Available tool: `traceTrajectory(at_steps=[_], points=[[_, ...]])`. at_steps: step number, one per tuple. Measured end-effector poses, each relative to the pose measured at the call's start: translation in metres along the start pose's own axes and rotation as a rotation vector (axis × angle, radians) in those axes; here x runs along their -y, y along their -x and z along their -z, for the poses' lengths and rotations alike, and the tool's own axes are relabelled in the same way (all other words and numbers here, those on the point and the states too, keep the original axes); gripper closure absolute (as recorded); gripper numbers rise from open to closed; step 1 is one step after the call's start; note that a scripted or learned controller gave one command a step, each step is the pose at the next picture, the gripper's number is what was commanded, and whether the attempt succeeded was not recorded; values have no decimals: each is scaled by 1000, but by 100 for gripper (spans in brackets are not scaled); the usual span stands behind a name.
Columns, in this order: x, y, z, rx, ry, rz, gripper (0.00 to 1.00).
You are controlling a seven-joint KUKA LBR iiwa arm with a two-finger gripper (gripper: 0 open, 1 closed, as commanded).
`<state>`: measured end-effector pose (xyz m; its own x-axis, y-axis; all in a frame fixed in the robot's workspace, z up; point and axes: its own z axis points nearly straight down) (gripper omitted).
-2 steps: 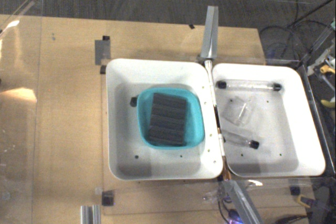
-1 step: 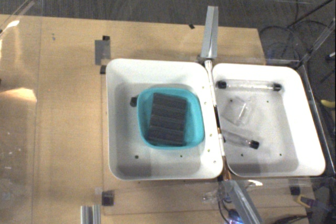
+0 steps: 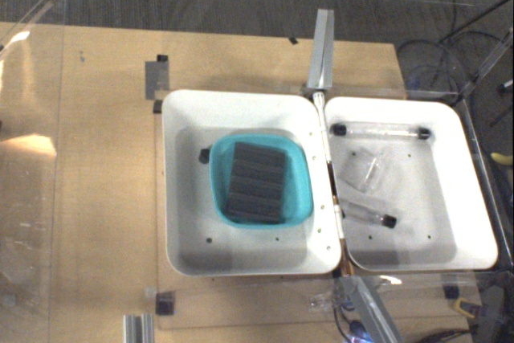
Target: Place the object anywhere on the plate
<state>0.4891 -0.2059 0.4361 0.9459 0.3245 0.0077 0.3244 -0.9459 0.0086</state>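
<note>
So the dark ribbed block (image 3: pixel 257 184) was sitting flat on the teal plate (image 3: pixel 301 190), middle of the left bin (image 3: pixel 181 173). Right bin (image 3: pixel 474 197), further right, had clear tubes (image 3: pixel 379 130). No telling the gripper's state.

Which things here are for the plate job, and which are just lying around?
For the job:
- blue plate in the left bin
- dark ridged block, lying on the plate

Just lying about:
- clear tubes with black caps in the right bin
- small clear cup
</note>
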Motion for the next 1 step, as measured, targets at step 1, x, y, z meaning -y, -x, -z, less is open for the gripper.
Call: traceTrajectory(at_steps=[1], points=[[0,0,1,-1,1,-122,0]])
